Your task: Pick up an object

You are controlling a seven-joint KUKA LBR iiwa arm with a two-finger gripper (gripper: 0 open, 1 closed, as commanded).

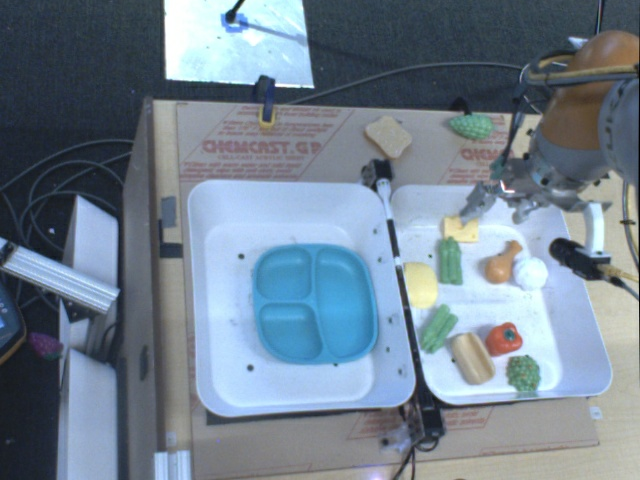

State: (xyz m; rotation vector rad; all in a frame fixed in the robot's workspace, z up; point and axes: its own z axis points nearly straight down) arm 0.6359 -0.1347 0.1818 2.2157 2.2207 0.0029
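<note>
My gripper (497,208) hangs over the back of the right bin (590,343), open, with nothing between its fingers. Its left fingertip is just above a yellow cheese wedge (461,229). Toy foods lie in this bin: a green pickle (450,261), a chicken drumstick (502,261), a white ball (531,273), a yellow lemon (421,284), a green pea pod (437,328), a hot dog bun (472,357), a red tomato (504,339) and a broccoli floret (522,372).
The left bin (225,228) holds a blue divided plate (313,302). Behind the bins, on the cardboard, lie a slice of toy bread (388,136) and a green leafy toy (470,125). A yellow and black clamp (266,103) sits at the board's back edge.
</note>
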